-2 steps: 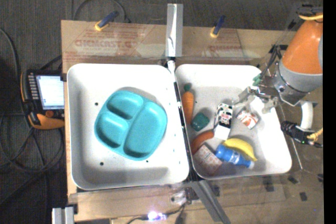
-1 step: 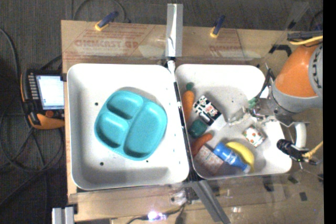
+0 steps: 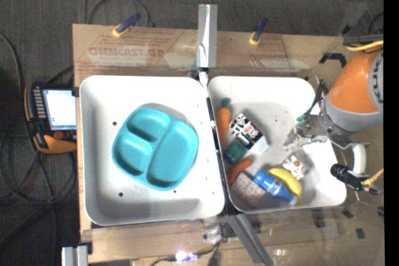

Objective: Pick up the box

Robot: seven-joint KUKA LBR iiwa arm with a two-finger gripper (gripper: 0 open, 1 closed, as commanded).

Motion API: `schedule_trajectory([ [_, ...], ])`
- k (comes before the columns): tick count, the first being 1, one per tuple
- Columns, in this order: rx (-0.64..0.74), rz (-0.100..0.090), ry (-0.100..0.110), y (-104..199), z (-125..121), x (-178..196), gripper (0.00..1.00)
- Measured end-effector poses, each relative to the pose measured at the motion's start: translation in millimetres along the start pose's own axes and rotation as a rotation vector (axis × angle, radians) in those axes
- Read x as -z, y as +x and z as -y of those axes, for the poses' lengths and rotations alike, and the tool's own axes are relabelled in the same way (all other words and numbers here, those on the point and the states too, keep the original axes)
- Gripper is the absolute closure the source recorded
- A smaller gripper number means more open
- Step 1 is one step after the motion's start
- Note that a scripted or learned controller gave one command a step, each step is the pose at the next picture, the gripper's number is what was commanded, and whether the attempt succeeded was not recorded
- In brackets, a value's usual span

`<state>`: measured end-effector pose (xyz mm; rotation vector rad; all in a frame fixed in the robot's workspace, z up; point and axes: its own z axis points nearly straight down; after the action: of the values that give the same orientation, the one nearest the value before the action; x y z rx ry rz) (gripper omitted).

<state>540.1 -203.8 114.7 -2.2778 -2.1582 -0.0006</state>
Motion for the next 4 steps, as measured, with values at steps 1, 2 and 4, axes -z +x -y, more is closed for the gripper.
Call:
schedule_trajectory([
  [1,0.001,-0.001,0.001,1,0,8,1.0],
  [2,0.001,-0.001,0.001,1,0,8,0.0],
  [4,-0.164,0.004,0.001,66,-6,79,1.0],
])
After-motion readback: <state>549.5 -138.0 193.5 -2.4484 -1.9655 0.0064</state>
